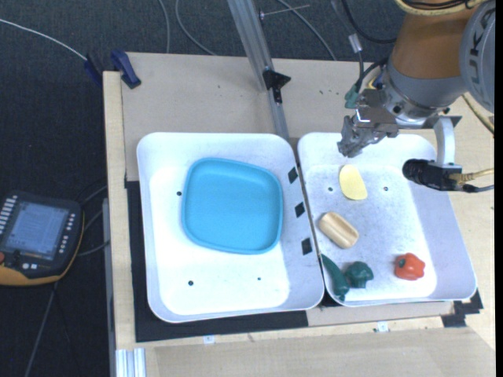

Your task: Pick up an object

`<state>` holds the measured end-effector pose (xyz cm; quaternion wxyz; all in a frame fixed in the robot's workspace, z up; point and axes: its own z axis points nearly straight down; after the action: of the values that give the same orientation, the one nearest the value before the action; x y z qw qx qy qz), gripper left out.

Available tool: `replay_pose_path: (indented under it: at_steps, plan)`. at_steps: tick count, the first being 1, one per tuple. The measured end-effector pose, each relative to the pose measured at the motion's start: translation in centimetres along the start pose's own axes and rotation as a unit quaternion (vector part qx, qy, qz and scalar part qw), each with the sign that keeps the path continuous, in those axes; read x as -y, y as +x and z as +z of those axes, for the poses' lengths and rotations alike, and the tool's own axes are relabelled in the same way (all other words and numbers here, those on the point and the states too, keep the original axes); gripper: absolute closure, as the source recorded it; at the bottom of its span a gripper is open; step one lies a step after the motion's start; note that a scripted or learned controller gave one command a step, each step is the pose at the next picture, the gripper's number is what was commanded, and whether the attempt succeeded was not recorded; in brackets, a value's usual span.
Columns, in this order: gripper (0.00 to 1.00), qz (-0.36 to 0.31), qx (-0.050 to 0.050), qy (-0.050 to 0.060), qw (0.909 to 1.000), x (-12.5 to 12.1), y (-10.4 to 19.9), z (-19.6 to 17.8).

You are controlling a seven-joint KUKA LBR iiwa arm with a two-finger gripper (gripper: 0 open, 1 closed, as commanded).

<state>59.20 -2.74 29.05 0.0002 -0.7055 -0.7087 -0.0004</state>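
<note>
Objects in right bin: yellow piece, bread roll, green toy, red pepper; gripper above yellow piece, finger state indeterminable.

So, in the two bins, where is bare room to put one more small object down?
Left bin: a bare white strip along the near edge, below the blue plate. Right bin: bare floor between the yellow piece, the tan piece and the red pepper. Crowded: the near-left corner by the green item, and the far end under the gripper.
</note>
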Motion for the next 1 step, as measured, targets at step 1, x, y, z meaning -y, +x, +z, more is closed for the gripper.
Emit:
replay_pose_path:
  at_steps: [1]
  plan:
    - [1.00,0.000,0.000,0.000,1.0000,-1.65,4.07,0.73]
